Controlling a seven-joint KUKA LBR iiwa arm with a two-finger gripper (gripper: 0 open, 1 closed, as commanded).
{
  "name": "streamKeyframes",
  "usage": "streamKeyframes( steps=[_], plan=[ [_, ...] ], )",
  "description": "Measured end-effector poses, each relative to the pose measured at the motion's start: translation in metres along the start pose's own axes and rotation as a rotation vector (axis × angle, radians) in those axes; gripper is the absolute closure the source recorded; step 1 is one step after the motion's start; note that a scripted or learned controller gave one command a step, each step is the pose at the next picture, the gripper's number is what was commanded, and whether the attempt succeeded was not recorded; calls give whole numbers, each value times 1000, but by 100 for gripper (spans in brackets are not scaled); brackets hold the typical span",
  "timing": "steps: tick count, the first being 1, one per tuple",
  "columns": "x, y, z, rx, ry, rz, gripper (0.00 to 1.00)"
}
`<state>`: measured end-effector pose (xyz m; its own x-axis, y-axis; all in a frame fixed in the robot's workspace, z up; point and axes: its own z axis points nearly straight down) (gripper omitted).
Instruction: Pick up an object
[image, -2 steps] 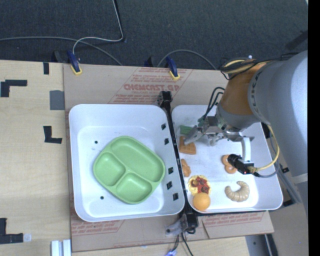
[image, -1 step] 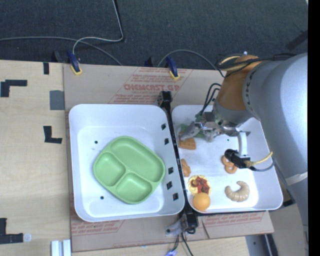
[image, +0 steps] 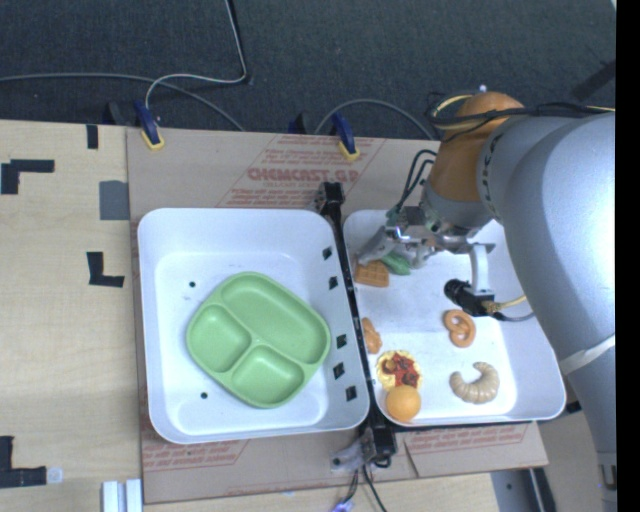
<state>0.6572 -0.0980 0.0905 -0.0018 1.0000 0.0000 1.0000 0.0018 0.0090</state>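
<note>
You see the hand (image: 400, 245) down at the right bin's (image: 520, 385) far-left corner over a green object (image: 396, 264); whether it grips I cannot tell, so nothing is lifted yet.

Open floor in middle of right bin (image: 535, 395), between pretzel (image: 460, 327) and divider wall (image: 349, 300). Crowded along near edge: orange ball (image: 403, 403), red-yellow piece (image: 399, 368), tan croissant shape (image: 475, 384). Far corner blocked by gripper (image: 400, 245) low over waffle piece (image: 371, 274) and green item (image: 396, 264). Left bin (image: 160, 330) mostly taken by green tray (image: 258, 339); bare strips around its rim
</note>
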Motion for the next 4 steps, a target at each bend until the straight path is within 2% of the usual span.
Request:
streamKeyframes(
  steps=[1, 4],
  plan=[
    [-3, 13, 1, 7, 1, -2, 0],
    [2, 13, 1, 6, -2, 1, 0]
  ],
)
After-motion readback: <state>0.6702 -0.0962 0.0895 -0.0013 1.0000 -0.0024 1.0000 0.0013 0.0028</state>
